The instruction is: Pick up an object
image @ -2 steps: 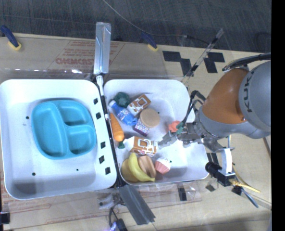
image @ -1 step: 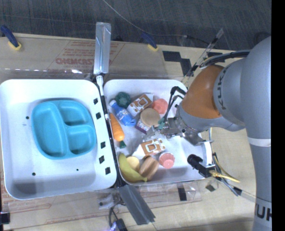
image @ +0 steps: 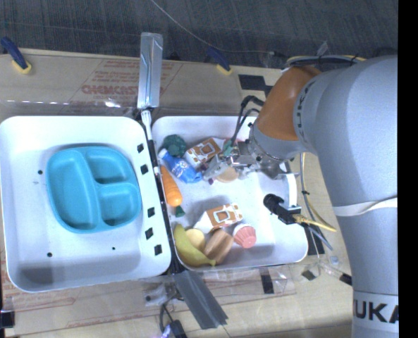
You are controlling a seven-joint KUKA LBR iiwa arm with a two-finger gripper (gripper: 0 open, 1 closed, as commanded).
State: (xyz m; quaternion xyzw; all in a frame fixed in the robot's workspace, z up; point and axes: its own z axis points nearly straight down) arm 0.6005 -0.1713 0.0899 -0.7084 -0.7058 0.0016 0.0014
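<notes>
Over right bin (image: 275,248), gripper (image: 226,162) low among food items.
Just right of small carton (image: 203,151); finger state impossible to tell.

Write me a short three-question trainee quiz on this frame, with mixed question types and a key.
1. True or false: the blue divided tray lies in the left bin.
2. Multiple choice: what lies directly beside the banana at the right bin's near edge? A) bread roll B) a spoon C) a mug
3. Fill in: the carrot lies along the right bin's ____ wall.

Key: 1 true; 2 A; 3 left. The tool sits over the items at the right bin's far end, near a small carton.
</notes>
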